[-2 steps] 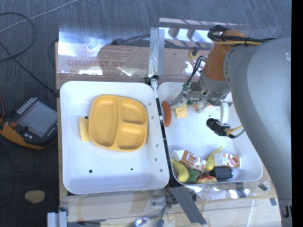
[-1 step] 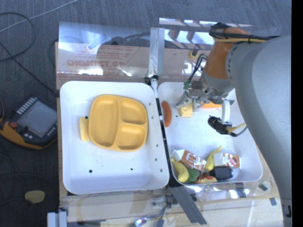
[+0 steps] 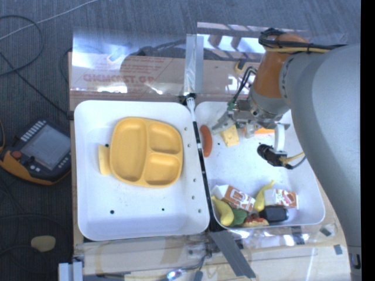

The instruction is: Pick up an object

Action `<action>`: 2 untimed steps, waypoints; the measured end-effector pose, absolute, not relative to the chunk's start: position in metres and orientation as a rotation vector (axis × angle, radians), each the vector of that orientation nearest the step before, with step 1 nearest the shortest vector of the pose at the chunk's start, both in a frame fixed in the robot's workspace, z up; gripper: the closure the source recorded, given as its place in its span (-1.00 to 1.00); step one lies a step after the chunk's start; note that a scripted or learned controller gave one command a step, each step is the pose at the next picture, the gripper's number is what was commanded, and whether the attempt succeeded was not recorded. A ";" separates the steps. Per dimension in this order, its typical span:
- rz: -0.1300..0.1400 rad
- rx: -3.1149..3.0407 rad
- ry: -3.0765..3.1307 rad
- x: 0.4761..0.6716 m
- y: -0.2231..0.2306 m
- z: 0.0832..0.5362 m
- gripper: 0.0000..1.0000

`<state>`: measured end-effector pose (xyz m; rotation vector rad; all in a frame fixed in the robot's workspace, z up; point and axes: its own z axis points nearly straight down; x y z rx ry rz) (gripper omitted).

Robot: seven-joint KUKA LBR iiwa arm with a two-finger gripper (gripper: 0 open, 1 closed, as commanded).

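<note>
A: The gripper (image 3: 239, 123) hangs low over the far end of the right bin (image 3: 304, 183), right by the yellow cheese wedge (image 3: 231, 137). Fingers? Can't tell whether they're spread or closed; the wrist hides them.

B: So that wedge looks like the target. I'd say come straight down, straddle it squarely, then close. The red sausage (image 3: 206, 141) lies near the wall, so keep off it.

A: What's in the bins?

B: In the left bin (image 3: 88, 204), a yellow divided tray (image 3: 146, 151). In the right, a jumble at the near end: small cartons (image 3: 237, 198), a banana (image 3: 263, 195), a black piece (image 3: 275, 214).
</note>
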<state>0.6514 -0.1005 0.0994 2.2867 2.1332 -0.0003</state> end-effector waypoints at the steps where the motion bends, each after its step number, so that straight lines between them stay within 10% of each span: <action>1: -0.009 2.284 2.133 0.651 -0.101 0.108 1.00; 2: -0.004 2.236 2.205 0.632 -0.060 0.202 1.00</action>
